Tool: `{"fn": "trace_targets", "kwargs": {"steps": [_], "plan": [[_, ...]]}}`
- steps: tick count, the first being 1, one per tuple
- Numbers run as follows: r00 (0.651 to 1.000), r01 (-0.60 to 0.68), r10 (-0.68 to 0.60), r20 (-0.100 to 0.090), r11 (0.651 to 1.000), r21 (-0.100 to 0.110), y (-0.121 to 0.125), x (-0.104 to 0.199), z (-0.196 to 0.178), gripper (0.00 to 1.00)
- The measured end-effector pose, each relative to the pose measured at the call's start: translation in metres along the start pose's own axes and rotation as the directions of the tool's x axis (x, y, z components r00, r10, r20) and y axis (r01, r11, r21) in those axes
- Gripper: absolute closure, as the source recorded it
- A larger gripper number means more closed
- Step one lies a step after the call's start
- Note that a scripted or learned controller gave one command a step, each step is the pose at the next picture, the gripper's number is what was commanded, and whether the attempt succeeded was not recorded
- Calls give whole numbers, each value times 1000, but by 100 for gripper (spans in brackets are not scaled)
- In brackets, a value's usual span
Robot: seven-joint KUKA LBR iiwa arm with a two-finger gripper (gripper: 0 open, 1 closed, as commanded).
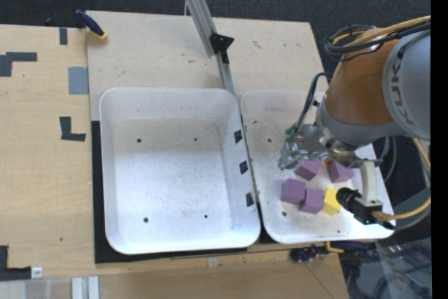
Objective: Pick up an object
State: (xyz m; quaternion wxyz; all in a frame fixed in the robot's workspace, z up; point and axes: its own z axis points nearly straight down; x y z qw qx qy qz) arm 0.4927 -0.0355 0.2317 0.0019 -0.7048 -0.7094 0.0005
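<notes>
Far left on the wooden tabletop (42, 171), some grey tape marks (78, 80). Up by the top corner, a small blue and yellow tool (91, 24). Next, a big white left bin (105, 115) with black specks on its floor. Above it, a long grey metal bar (199, 3), slanting down to the gap between the bins. Then the right bin (269, 115), with the blocks at its near end: one purple block (292, 190), another purple block (312, 201) touching it, a yellow block (331, 199) just beside that, and a fourth purple block (341, 170) further right. Low inside this bin, the gripper (297, 154), right above a tilted purple block (306, 169). Open or closed, cannot tell. Block gripped or just lying there, cannot tell either. Above, the orange and grey arm (357, 94).
</notes>
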Motion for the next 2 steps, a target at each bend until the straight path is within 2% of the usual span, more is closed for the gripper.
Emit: {"fn": "trace_targets", "kwargs": {"steps": [1, 2], "plan": [[1000, 2, -2, 0, 1000, -2, 6, 58, -8, 100], [1000, -1, 1, 2, 1000, 1, 4, 105, 4, 100]]}}
